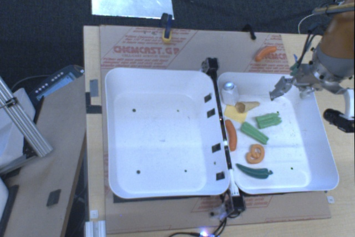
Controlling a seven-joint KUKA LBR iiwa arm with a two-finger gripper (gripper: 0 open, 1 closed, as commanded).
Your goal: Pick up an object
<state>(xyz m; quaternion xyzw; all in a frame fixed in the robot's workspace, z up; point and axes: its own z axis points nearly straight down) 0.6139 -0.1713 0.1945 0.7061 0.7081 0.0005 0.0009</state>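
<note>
Gripper (280,89) hovers over the right bin's (319,136) far edge; finger state cannot be told, nothing visibly held. Green ridged piece (268,120) lies mid-bin, orange sausage (231,135) against the left wall.

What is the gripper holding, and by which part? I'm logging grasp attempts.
Nothing: the gripper hangs over the right bin, with no object between its fingers.

Readable text: one red print on the board

The brown board (183,44) under the bins carries red block lettering near its far edge, reading roughly "CHEMCAST GP", with last letters unsure. More red print sits on the board's far right corner and along its near edge, too small and partly covered to read.
</note>
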